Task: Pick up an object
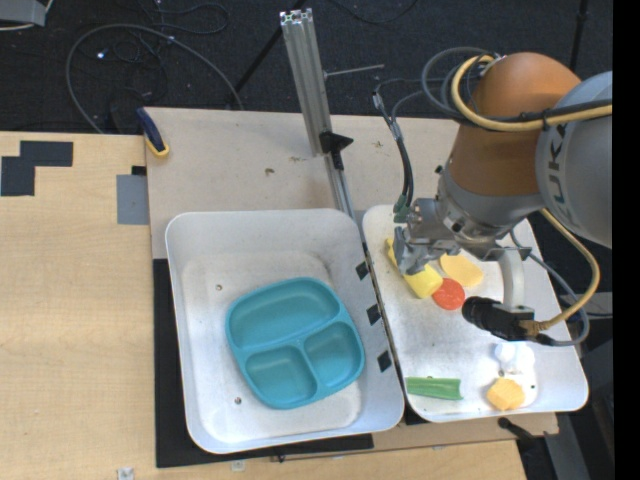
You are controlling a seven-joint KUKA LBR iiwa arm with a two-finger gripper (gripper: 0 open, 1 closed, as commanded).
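Note:
My gripper [409,251] is low over the far left part of the right bin [570,393], under the grey and orange wrist. Right at its tip lies a yellow piece [422,282], touching or nearly touching it; I cannot tell whether the piece is gripped. A red round piece [449,295] sits just right of the yellow one, and a paler yellow piece [463,269] lies behind them, partly under the wrist.
The left bin [200,268] holds a teal divided tray [294,340]. Near the right bin's front edge lie a green flat piece [433,388], an orange-yellow chunk [506,394] and a small white piece [515,353]. An aluminium post [308,83] stands behind the bins.

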